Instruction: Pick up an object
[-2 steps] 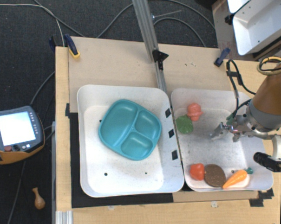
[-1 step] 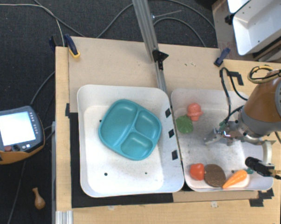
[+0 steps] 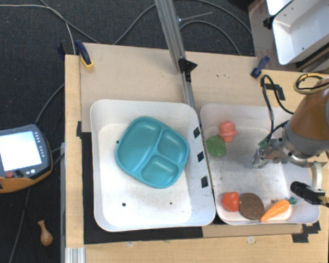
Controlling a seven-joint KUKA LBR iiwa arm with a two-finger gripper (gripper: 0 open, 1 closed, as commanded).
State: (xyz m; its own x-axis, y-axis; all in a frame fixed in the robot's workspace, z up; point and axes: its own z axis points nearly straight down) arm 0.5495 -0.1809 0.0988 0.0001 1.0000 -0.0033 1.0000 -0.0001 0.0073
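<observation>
Nearest the camera, along the right bin's (image 3: pixel 246 118) six o'clock edge, lie a red tomato-like piece (image 3: pixel 231 201), a brown disc (image 3: pixel 251 205) and an orange carrot (image 3: pixel 275 210), touching one another in a row. At the bin's eleven o'clock corner a pink piece (image 3: pixel 227 130) sits just above a green leafy one (image 3: pixel 216 146). The left bin (image 3: pixel 107 207) carries a teal divided plate (image 3: pixel 152 151), tilted.

The gripper (image 3: pixel 268 156) hangs low over bare bin floor toward three o'clock, well apart from every object; its fingers are too small and blurred to tell how far they are parted, and nothing can be seen held in them.

To do the pick well, I judge the arm should choose a free-standing target. The pink and green pair offer more room than the crowded bottom row. It should centre above the object and descend straight, since a grazing approach could push it against the wall.
</observation>
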